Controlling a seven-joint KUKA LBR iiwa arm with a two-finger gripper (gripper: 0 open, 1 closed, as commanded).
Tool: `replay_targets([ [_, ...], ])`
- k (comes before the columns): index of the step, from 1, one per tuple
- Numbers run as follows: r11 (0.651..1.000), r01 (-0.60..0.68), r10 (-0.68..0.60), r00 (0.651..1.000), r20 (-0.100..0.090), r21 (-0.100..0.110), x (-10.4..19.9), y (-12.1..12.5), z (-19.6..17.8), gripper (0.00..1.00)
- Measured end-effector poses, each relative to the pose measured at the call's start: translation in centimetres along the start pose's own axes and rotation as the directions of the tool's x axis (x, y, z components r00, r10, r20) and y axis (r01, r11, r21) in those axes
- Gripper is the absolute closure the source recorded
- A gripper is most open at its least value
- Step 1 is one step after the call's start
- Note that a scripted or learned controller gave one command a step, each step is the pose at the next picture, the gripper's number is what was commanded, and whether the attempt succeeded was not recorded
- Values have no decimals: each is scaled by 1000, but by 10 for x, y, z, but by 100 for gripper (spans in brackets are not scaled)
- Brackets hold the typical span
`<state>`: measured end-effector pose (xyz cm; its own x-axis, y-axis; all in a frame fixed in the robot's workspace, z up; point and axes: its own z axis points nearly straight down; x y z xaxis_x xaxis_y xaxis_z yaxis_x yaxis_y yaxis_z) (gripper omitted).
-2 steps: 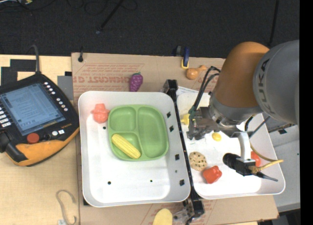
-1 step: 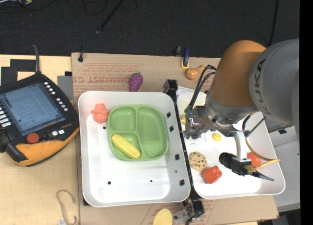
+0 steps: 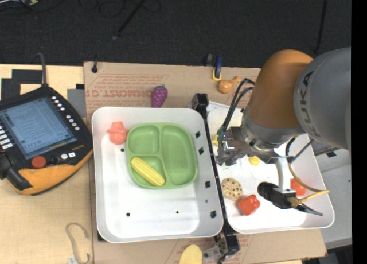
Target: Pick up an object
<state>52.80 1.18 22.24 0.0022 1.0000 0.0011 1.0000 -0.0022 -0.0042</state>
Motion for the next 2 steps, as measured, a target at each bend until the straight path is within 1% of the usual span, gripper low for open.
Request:
replay_targets([
  [1,1000,1,-1,1000,1,-1,4,11,5,100],
  [2,1000,1,-1,1000,0,-2,3,17,-2,100],
])
